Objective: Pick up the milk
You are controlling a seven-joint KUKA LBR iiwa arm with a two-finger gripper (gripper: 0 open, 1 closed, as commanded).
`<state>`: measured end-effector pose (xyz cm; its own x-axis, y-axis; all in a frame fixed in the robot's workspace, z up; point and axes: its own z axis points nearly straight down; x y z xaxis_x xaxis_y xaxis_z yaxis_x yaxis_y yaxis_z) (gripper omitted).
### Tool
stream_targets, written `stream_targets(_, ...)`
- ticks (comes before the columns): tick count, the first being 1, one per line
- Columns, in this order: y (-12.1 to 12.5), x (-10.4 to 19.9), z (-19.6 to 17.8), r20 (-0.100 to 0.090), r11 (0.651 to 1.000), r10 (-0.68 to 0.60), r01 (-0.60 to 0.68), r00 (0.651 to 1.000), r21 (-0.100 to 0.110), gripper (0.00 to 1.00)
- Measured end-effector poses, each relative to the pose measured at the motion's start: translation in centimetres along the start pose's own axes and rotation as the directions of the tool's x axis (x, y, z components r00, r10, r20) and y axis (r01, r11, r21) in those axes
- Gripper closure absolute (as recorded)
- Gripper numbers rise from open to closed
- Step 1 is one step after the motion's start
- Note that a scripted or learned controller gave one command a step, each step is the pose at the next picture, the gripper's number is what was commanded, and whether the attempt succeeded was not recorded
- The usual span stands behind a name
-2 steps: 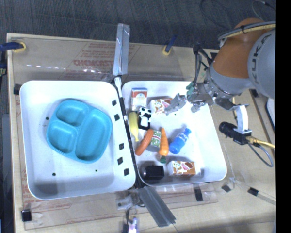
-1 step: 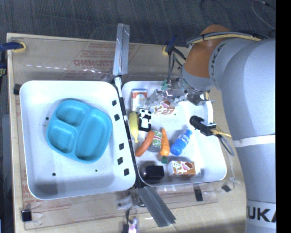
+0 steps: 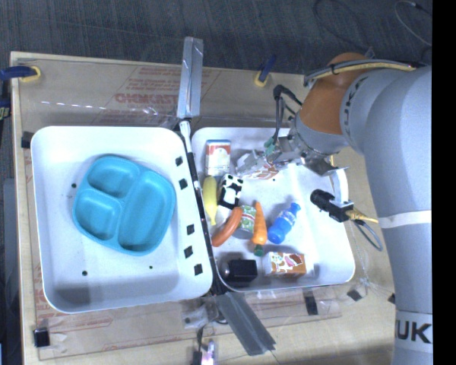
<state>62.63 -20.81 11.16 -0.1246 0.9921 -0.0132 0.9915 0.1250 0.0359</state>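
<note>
Fingers (image 3: 267, 158): whether they are apart or together cannot be told; they sit low over the far part of the right bin (image 3: 336, 243), against a crumpled silvery packet (image 3: 252, 163).

The milk (image 3: 229, 191), a small carton with black-and-white cow patches, lies in the right bin's left half, near the divider wall. Its long axis runs roughly from the far side towards the near side, slightly tilted. Which end is its top cannot be made out. It lies near the fingers but apart from them.

Surroundings: a yellow banana (image 3: 210, 197) touches the milk's left side. A red-and-white carton (image 3: 218, 157) stands just beyond it. On the near side lie a red sausage (image 3: 226, 227), a small can (image 3: 245, 219) and a carrot (image 3: 259, 226), closely packed. A blue bottle (image 3: 283, 223) lies further right. A black block (image 3: 242, 268) and a brown carton (image 3: 287, 264) sit at the near wall.

The left bin (image 3: 53, 280) holds a blue divided tray (image 3: 125, 204).
</note>
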Motion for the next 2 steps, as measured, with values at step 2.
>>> stream_targets(2,3.4,0.1,0.5,-0.002,0.970,-0.241,0.241,0.970,0.014,0.00)
